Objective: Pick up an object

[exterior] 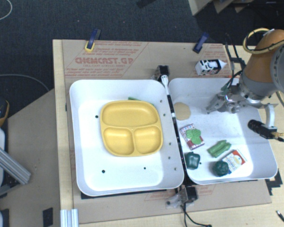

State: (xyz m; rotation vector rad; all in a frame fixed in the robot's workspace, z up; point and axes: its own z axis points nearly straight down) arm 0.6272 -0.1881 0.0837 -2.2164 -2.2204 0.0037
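My gripper (223,103) hangs over the upper middle of the right bin (260,171), its metal fingers pointing left and down with nothing visible between them. Below it lie a small packet with a green picture (192,136), a green pod-shaped piece (218,148), a dark green pepper-like piece (192,160), a dark green round piece (221,168) and a red-and-white packet (235,159). A tan disc (182,111) rests at the bin's left side, left of the gripper.
The left bin (85,174) holds a yellow three-compartment tray (131,127) with a green sliver (134,99) at its far edge. A black-and-white small box (209,66) sits on the cardboard behind the right bin. Clamps hold the board's far edge.
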